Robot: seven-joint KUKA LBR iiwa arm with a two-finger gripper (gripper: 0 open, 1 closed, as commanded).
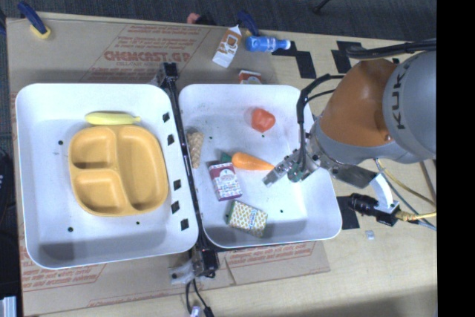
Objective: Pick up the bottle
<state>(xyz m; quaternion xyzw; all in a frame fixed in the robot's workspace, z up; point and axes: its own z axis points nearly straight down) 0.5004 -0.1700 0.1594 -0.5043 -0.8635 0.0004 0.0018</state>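
The bottle [267, 44] lies on the worktop [386, 263] above the right bin [320, 213], long axis left-right, up-frame of the pincer [284, 171], whose spread I cannot tell.

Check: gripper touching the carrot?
Cannot tell. In the camera view the gripper sits right at the carrot's right tip, with no plain gap or contact visible between them.

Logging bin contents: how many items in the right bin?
5. Red piece at the far side, carrot mid-bin beside the gripper, red packet, patterned packet near front, tan item at left wall. The arm may hide more.
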